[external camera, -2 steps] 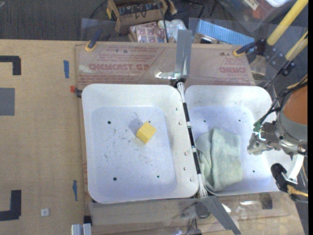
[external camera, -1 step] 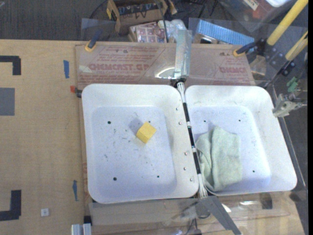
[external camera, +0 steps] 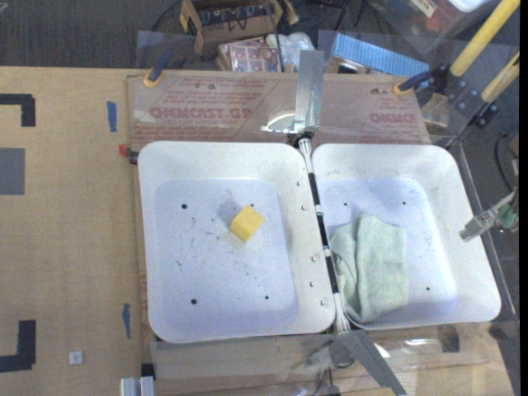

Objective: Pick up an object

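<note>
A small yellow block [external camera: 246, 223] lies in the left white bin [external camera: 165, 304], a little above its middle. A crumpled pale green cloth [external camera: 375, 266] lies in the right white bin [external camera: 445, 180], against its left wall and reaching toward the front. At the right edge of the view, just outside the right bin's rim, a blurred grey and green piece pokes in. It looks like the tip of my gripper [external camera: 488, 221]. It is well clear of both objects and nothing is in it.
A metal divider strip [external camera: 318, 221] runs between the two bins. Brown cardboard [external camera: 214, 110] lies behind them, with clutter and yellow clamps at the back. Bare wooden bench [external camera: 66, 221] spreads to the left.
</note>
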Controlling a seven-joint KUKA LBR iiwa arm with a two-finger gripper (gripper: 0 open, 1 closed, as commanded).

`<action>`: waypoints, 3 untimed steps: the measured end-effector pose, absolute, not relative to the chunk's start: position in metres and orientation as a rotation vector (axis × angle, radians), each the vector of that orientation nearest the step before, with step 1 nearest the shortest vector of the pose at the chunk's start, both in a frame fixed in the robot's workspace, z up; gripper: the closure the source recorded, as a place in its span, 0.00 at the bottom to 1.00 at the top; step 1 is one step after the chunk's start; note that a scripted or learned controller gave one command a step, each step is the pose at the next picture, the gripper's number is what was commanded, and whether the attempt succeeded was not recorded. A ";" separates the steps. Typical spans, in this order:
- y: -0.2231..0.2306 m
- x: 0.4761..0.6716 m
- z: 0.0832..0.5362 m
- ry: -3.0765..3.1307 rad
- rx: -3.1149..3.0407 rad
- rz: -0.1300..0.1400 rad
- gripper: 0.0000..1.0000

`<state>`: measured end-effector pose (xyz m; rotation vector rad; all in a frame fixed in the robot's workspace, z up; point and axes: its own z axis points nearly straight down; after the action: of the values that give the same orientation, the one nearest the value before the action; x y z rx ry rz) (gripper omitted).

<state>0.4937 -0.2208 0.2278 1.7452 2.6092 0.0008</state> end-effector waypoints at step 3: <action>-0.130 0.527 0.264 2.379 2.048 0.001 1.00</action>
<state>0.5271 -0.1297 0.2643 2.0482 2.3786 0.0009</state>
